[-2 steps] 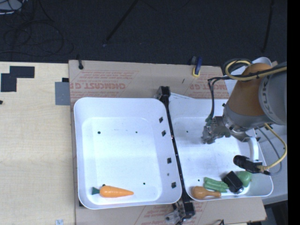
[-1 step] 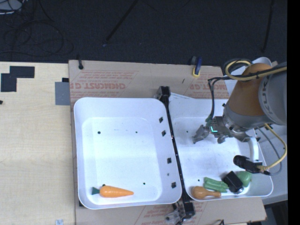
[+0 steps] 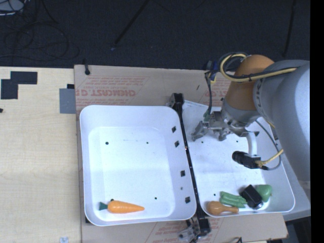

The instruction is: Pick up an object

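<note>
Worktop [image 3: 30,151]: pale wood-look surface w/ a brown cardboard sheet [image 3: 126,82] under two shallow white plastic bins. Grey KUKA arm [image 3: 288,100] w/ orange band comes in from view's right, wrist over upper part of right bin [image 3: 212,181]. Left bin [image 3: 131,130] holds one item: orange plastic carrot w/ green stub [image 3: 124,207], lying near the front wall, long axis running left-right, tip toward view's right. Right bin's cluster sits in its front corner, items touching or just beside each other: black blocky object [image 3: 251,196], green rounded toy veg [image 3: 264,190] behind it, green pod-shaped piece [image 3: 232,199], tan pear-shaped piece [image 3: 220,208]. Gripper [image 3: 205,130] low at the far end of right bin, metal fingers [image 3: 197,131] splayed apart toward the divider, nothing between them – released, no grasp. Key relation: nearest candidates = the right-bin cluster, lying toward view's bottom and somewhat right of the fingers, well apart, w/ bare bin floor between. Carrot further off, across the divider, down-left. Judgement: pick not begun; approach phase. Cluster is crowded, so a closing grasp there risks nudging neighbours or catching two; pod piece lies roughly left-right, so fingers should close across it.
</note>
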`<control>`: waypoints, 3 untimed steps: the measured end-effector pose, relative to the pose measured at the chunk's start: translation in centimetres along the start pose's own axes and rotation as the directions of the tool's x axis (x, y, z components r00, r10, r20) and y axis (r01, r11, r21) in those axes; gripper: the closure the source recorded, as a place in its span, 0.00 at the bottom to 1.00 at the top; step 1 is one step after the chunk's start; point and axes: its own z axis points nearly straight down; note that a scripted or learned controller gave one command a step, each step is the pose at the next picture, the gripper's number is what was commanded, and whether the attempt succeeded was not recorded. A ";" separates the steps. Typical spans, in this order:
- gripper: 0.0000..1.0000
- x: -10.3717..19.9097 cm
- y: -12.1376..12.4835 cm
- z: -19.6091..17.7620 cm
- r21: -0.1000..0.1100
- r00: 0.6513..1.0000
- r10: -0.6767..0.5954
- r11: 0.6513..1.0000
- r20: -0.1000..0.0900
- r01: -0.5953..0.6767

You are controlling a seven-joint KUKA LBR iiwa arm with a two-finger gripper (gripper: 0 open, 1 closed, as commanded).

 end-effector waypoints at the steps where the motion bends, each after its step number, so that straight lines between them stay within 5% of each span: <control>1: 0.00 6.2 1.0 -10.9 -0.008 1.000 -0.003 1.000 -0.001 0.003; 2: 1.00 5.8 0.7 -11.1 0.004 1.000 0.001 1.000 0.001 -0.001; 3: 1.00 4.7 -3.4 -25.4 -0.013 1.000 0.005 1.000 0.002 -0.005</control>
